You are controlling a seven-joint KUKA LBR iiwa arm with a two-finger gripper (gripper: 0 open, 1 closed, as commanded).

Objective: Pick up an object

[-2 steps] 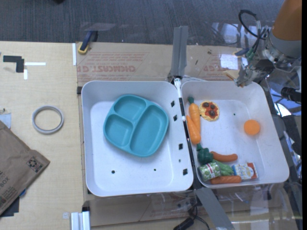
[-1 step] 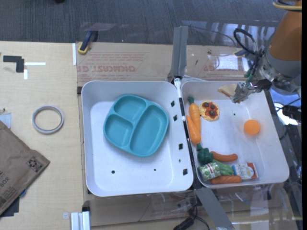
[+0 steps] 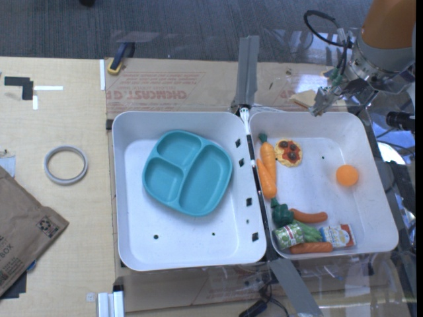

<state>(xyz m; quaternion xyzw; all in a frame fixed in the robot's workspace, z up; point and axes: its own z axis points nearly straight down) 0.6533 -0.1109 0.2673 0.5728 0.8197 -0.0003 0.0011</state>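
My gripper hangs over the back rim of the right bin, above its far edge and well away from the objects. In that bin lie two orange carrots along the left wall, a small round pizza toy beside them, and an orange ball towards the right. Near the front are a green vegetable, a red sausage, a printed packet and another sausage. I see nothing in the gripper.
The left bin holds a teal divided plate. A tape ring and a cardboard box lie on the bench to the left. Cardboard sheeting lies behind the bins.
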